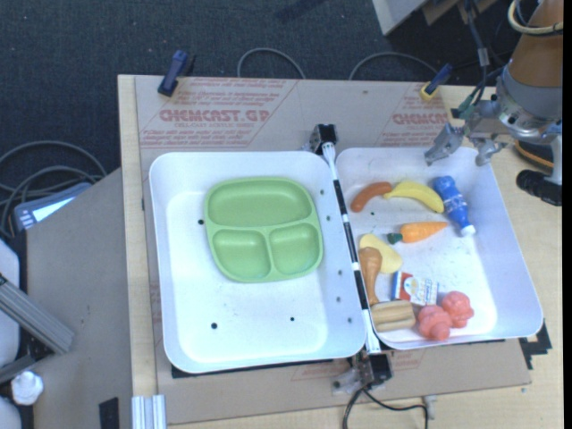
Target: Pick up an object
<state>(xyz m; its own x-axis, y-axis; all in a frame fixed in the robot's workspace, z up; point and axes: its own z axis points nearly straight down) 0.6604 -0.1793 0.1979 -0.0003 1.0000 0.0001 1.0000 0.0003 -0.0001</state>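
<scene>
Camera view: end effector (466,144) seemingly open, above banana (414,193).

The arm (536,61) is cut off by the right and top edges, so just its wrist part shows. The print on the small packet (416,290) in the right bin (509,266) is too small to read. A yellow piece (382,253) lies partly under the carrot-shaped toy (370,273), and its shape cannot be told. At the left edge, a white object (7,266) and a grey bar (36,315) are cut off
</scene>
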